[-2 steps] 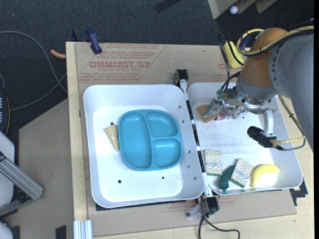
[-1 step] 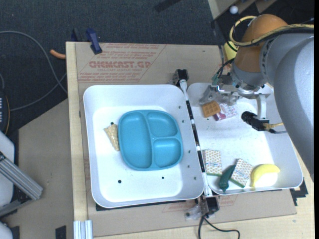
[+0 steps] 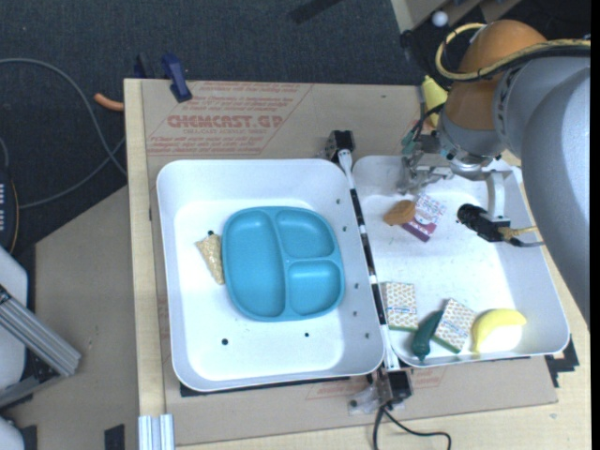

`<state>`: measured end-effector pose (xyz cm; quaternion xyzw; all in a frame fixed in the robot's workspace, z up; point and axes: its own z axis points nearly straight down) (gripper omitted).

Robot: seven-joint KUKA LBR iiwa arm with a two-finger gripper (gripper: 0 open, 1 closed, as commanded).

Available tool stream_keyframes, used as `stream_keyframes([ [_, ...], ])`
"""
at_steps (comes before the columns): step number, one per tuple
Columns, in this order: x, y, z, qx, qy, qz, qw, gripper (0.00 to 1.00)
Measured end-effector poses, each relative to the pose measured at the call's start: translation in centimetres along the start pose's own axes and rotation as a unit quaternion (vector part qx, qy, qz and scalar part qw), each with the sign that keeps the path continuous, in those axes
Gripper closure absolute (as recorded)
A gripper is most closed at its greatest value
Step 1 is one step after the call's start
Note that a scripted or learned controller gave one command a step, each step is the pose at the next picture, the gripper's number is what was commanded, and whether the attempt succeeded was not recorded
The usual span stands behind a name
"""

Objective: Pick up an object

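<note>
The small packet [image 3: 430,217], white with pink print and a purple edge, is judged to be the likeliest thing to pick, since the task names no particular object and this one lies closest under the gripper. Going from the left, the desk [image 3: 225,115] carries the left bin [image 3: 178,251], where a tan scrap [image 3: 211,256] lies just beside the left edge of a blue divided plate [image 3: 281,261]. The right bin [image 3: 534,279] holds the rest. Along its near side are a checked sachet [image 3: 400,300], a green piece [image 3: 427,334] leaning across a second checked sachet [image 3: 457,322], and a yellow lemon-like thing [image 3: 497,329]. At the far left of that bin a small brown lump [image 3: 400,212] touches the packet's left side. The gripper [image 3: 424,184] hangs just above and behind the packet, close to the bin's far wall. From this angle it is not possible to tell how far it is spread, nor whether it has hold of anything. The packet looks light, thin and soft, probably slick film that will crumple rather than resist. It lies nearly flat, so a pinch from above across its narrow width, near the middle and clear of the brown lump, seems the best hold. A hold at its edge could slip or only push it along the floor of the bin.
</note>
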<state>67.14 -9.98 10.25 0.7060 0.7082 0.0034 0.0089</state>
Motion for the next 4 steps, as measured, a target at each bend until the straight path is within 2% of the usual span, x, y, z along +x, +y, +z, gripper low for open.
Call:
stream_keyframes([
  [1,0.0,0.0,0.1,0.001,0.000,0.000,1.0000,0.00],
  [2,-1.2,-3.4,1.1,0.001,0.002,0.001,1.0000,0.00],
  [3,-1.3,-3.2,0.0,-0.001,0.000,0.001,1.0000,1.00],
  [4,6.7,-4.1,-8.5,0.007,0.005,0.000,1.0000,1.00],
])
